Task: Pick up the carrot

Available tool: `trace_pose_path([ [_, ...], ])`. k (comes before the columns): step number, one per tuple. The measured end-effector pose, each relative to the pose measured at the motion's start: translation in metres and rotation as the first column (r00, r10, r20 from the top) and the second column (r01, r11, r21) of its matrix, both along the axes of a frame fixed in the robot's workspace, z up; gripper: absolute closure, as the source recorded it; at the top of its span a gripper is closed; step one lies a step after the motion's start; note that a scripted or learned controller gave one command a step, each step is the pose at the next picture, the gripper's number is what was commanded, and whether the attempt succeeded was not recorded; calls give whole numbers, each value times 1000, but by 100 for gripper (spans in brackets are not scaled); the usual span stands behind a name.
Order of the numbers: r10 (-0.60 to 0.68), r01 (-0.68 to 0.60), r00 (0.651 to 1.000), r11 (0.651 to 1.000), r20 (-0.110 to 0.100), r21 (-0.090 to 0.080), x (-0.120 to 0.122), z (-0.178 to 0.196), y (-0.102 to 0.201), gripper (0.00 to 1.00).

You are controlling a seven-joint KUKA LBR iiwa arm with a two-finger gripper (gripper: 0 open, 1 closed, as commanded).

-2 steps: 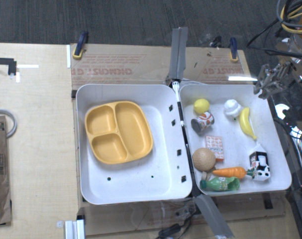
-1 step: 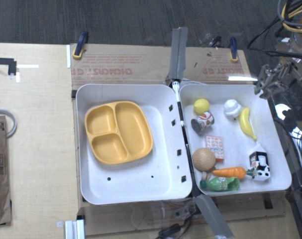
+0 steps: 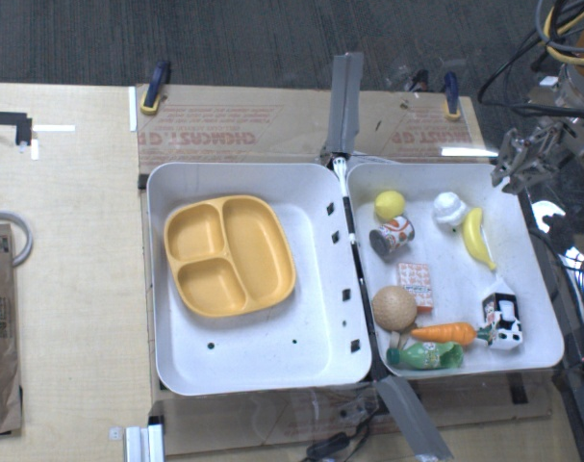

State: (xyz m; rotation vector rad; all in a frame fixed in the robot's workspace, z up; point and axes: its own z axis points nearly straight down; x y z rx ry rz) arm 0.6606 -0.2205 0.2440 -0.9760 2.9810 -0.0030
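Two shallow white bins sit side by side on the bench, listed here from left to right.

Left bin [image 3: 176,354]: one yellow divided plate [image 3: 230,255] with three compartments, lying toward the bin's ten o'clock corner, tilted a little.

Right bin [image 3: 537,287]: a yellow ball [image 3: 390,204] at eleven o'clock; just below it a small can [image 3: 393,236] on its side; a white lump [image 3: 449,209] at twelve o'clock; a banana [image 3: 478,238] beside it, toward one o'clock. At centre, a small red-and-white box [image 3: 417,285]. Below that, a tan round ball [image 3: 394,308]. At six o'clock, the carrot [image 3: 444,333], lying flat, its green top pointing to three o'clock. It touches the tan ball's lower edge and rests just above a green packet [image 3: 425,356]. A black-and-white cow toy [image 3: 502,320] stands just beside the carrot's leafy end, at five o'clock.

Arm: the gripper [image 3: 528,158] hangs at the far right, outside the right bin's one o'clock corner, well apart from the carrot. It shows as a dark tangle of parts; whether its fingers are spread or pressed together I cannot tell. Nothing can be seen held in it.

Cables [image 3: 561,12] loop above it.
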Motion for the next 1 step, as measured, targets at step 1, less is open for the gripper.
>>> trace_pose_path([
  [1,106,-106,994,994,1,0,0,2,0,100],
])
